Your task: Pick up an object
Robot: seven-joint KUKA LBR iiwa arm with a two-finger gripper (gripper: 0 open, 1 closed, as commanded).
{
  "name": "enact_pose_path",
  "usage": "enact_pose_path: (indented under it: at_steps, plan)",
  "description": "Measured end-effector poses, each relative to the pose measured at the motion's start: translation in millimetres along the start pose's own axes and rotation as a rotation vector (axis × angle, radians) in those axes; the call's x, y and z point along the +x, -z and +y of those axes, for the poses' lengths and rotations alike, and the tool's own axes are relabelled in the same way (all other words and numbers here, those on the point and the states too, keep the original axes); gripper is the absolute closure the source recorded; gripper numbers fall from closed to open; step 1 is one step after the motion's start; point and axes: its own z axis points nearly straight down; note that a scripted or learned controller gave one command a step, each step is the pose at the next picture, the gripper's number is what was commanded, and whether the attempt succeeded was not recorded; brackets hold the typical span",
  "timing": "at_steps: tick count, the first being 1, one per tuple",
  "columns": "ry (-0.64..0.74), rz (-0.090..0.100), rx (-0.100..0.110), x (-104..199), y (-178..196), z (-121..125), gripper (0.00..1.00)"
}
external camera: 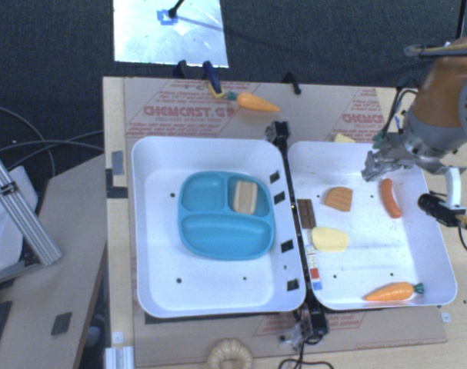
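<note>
Bench: brown cardboard sheet [179,102] with red print under both bins; dark carpet floor [48,44] around it
Left bin [156,229]: white, shallow; holds a blue divided plate [218,225]; tan bread-like block [245,197] sits in the plate's upper right compartment
Right bin [425,252]: white, touching left bin along a black clipped seam [291,206]
Right bin contents: toast-coloured wedge [338,198] near upper left; pale yellow piece [329,240] below it; dark chocolate-like bar [305,214] at the seam edge; red sausage [390,197] right of centre; orange carrot [391,291] with green tip at the front wall; small yellow bit [344,137] at the back rim
Gripper [374,167]: at upper right of the right bin, low over the floor of the bin, just above-left of the red sausage; nothing seen between its tips; open or closed cannot be told from this angle
Arm [445,91]: grey with orange band, enters from right
Off-bin: second carrot [252,102] on the cardboard behind left bin, beside a blue clamp [211,75]; shiny silver sheet [168,21] on the carpet further back
Room: wooden table edge and metal rail [18,206] at left; cables on the floor; beige ring [231,355] at front edge
</note>
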Motion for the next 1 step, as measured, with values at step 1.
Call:
enact_pose_path:
  at_steps: [1]
  plan:
    - [0.001,0.000,0.000,-0.5,54.9,2.3,1.00]
